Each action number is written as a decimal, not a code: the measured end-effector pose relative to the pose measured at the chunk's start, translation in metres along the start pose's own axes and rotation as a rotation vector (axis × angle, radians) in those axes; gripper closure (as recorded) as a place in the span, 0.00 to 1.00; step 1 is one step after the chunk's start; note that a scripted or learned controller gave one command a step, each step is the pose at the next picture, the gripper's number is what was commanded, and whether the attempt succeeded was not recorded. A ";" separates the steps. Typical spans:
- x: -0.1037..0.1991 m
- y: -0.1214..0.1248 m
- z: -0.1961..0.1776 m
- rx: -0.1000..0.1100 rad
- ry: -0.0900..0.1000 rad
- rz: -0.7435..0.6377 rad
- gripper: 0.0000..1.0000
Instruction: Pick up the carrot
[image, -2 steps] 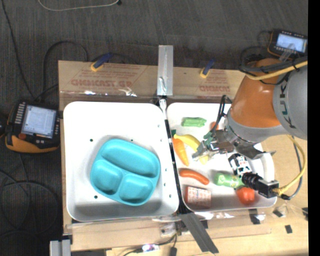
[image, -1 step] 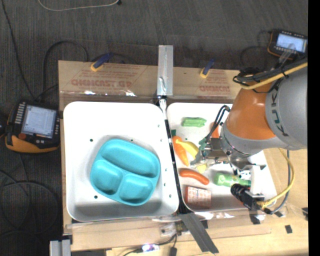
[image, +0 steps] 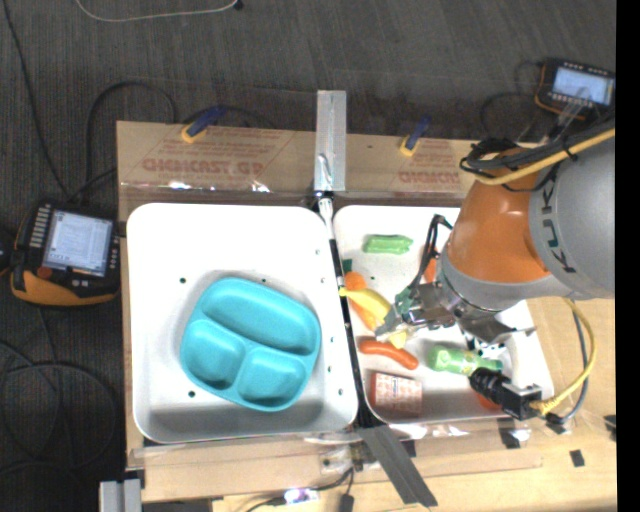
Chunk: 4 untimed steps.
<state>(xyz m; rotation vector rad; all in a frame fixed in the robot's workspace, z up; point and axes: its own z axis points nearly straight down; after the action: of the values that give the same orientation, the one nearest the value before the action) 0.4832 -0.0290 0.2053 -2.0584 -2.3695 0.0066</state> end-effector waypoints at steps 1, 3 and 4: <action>-0.025 -0.004 0.023 -0.001 0.000 -0.265 1.00; -0.018 0.009 -0.014 -0.001 0.001 -0.178 1.00; 0.020 0.003 -0.027 -0.002 0.000 -0.039 1.00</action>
<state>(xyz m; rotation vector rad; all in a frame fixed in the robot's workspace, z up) 0.4837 -0.0086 0.2320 -2.0117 -2.4101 0.0043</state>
